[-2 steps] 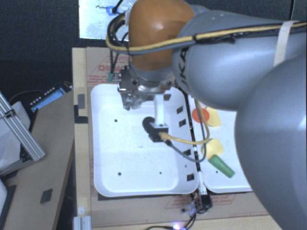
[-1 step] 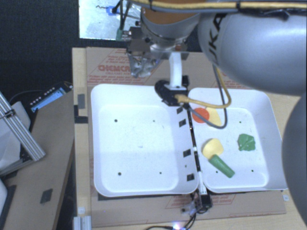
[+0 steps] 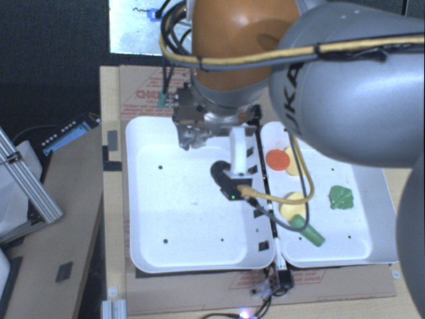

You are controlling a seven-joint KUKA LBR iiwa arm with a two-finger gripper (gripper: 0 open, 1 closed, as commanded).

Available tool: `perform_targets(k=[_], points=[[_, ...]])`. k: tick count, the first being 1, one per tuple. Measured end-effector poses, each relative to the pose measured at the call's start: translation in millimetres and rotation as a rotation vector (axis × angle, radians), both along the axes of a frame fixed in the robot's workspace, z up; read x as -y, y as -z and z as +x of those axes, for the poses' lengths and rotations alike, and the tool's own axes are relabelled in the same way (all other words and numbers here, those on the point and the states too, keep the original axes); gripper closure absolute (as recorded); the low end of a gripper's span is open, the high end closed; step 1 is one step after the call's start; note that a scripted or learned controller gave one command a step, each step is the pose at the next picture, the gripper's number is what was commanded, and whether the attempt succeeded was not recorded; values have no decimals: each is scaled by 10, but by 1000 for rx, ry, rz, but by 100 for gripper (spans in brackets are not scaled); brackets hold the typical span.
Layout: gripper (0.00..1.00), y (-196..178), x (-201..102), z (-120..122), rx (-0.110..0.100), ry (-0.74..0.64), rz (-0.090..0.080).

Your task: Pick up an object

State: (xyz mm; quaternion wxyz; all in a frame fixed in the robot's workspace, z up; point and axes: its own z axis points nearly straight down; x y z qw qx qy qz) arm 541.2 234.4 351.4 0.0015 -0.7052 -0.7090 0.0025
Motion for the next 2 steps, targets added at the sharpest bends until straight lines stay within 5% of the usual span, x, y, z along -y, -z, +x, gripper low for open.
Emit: perform_targets(k=[1,2], points=[[100,-136,2,30,8,0,3],[100,-638,38,825,16,6,3]])
